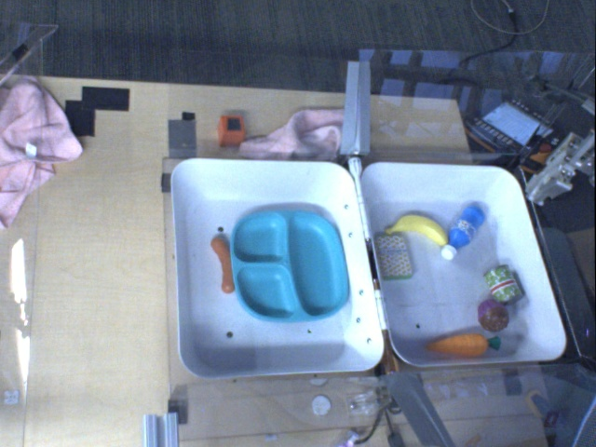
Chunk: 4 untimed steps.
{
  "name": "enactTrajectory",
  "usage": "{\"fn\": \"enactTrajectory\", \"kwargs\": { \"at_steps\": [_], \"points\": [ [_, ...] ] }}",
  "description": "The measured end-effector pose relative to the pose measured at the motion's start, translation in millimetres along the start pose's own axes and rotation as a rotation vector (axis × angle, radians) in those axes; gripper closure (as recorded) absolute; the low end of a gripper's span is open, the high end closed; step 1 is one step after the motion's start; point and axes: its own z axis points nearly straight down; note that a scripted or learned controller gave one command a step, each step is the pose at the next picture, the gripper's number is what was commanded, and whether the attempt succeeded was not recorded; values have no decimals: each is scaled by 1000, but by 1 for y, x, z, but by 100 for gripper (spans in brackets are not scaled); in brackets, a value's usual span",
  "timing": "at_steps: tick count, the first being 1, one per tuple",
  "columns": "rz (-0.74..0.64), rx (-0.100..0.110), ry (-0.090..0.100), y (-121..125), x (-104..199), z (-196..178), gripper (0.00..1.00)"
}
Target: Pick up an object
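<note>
Yellow against the white, the banana (418, 228) we see lies in the upper middle of the right bin (535, 250), just beside a small blue bottle (464, 227) with a white cap. Below the banana, near the bin's left wall, sits a patterned sponge (394, 255). Toward the right wall we find a green-labelled can (503, 284) with a dark round fruit (494, 316) just under it, and an orange carrot (460, 345) along the bottom edge. In the left bin (191, 250) we see a blue divided tray (289, 264) with an orange sausage-shaped piece (223, 263) beside it. On the surface (102, 277) behind the bins lie pink cloths (296, 136). We cannot tell the gripper's state.
</note>
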Motion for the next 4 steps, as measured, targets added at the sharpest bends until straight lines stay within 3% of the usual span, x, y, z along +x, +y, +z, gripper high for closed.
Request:
{"fn": "enactTrajectory", "kwargs": {
  "at_steps": [1, 2, 3, 4],
  "points": [
    [-1047, -3, -2, 4, 9, -9, 100],
    [-1046, -5, -15, 7, 5, -20, 100],
    [-1896, -7, -3, 18, -30, -26, 100],
    [-2708, -9, -9, 50, -3, -35, 100]
  ]
}}
